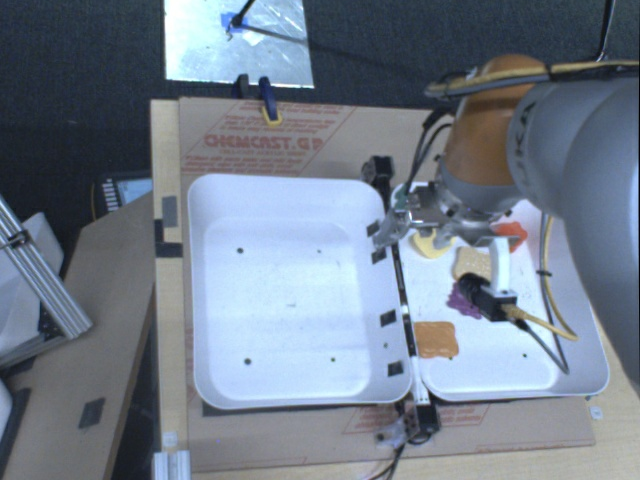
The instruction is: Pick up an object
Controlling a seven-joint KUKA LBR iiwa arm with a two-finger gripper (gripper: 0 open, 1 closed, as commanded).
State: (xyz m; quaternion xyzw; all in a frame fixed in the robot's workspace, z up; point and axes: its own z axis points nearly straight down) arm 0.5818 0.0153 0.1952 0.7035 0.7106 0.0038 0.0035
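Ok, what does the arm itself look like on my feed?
A thick, rounded grey arm with a glossy orange band above the wrist. Thin black cables loop beside the band, running down to a silvery metal gripper.

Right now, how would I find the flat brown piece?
Look in the right bin, along its edge beside the left bin. Nearest the camera lies the brown square, flat and alone; the purple lump beyond it is darker and bunched.
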